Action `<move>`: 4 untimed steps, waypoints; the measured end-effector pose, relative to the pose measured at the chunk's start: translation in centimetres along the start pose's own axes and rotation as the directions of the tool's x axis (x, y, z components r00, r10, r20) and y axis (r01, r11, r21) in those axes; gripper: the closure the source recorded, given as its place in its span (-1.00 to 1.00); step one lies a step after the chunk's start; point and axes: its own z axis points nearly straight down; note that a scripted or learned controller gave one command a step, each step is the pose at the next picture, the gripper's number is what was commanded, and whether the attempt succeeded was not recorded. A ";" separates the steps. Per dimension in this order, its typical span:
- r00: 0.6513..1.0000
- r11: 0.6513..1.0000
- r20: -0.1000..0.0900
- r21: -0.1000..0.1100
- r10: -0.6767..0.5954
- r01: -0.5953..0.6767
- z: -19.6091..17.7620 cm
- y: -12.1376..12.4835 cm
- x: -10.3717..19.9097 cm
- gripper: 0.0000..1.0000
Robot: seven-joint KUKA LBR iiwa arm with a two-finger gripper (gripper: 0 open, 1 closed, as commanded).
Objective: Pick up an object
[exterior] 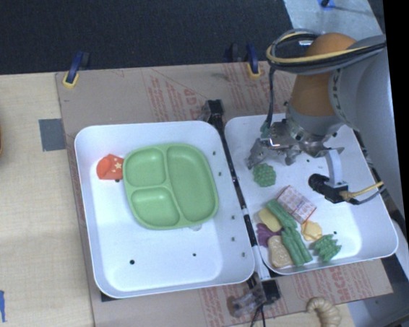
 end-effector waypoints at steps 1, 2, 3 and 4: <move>1.000 1.000 0.000 0.001 0.000 0.000 0.0 -0.1 -0.1 -1.00; 1.000 1.000 0.000 -0.006 -0.003 0.003 -0.1 1.6 -0.2 -1.00; 1.000 1.000 0.000 0.000 -0.001 0.001 0.0 -0.2 -0.1 -1.00; 1.000 1.000 0.001 0.000 -0.002 0.002 -1.1 -0.1 -0.2 1.00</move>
